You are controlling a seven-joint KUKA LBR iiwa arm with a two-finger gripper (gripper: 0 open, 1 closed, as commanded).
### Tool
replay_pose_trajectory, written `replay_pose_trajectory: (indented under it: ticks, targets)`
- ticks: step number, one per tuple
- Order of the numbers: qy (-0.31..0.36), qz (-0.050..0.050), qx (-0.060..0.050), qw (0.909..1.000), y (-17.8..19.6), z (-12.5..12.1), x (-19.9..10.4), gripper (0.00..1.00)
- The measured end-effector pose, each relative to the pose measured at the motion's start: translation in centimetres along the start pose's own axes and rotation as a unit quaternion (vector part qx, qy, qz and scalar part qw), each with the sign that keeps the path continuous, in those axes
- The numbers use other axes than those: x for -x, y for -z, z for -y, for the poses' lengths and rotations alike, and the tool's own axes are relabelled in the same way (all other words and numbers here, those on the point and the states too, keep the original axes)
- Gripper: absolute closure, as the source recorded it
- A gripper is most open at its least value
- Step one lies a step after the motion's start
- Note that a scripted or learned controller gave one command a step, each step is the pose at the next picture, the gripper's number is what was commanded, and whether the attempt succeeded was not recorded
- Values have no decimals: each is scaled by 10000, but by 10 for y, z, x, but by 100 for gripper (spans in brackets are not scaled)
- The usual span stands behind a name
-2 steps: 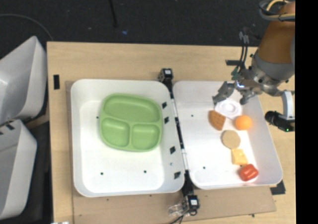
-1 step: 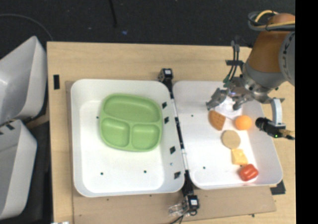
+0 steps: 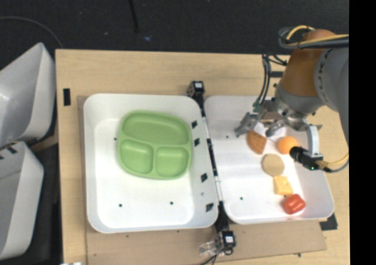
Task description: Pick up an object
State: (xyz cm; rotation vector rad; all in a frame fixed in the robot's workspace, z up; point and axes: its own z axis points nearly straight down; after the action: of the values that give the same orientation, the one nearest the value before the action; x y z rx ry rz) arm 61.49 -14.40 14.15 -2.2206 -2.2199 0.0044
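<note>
Five small food pieces in right white bin [image 3: 235, 199]; gripper [image 3: 256, 126] above tan piece [image 3: 257, 142], grip state indiscernible.

Light wooden bench [image 3: 147, 73], two white bins [image 3: 100, 199] side by side on it

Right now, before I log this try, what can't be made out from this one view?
- Tool: whether it is open or shut; the wrist above hides it.
- Brown piece: touched by the tool or just below it; the slanted view merges them.
- Orange ball, tan disc, yellow block, red piece: too small and blurred to identify.
- Arm: cut off at the right edge.
</note>
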Motion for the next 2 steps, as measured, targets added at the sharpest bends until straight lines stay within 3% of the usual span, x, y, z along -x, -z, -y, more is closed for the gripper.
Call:
replay_pose_trajectory:
  ticks: [1,2]
  targets:
    - [-13,6,32,10000,14,-1,2,100]
    - [14,7,57,10000,77,-9,1,100]
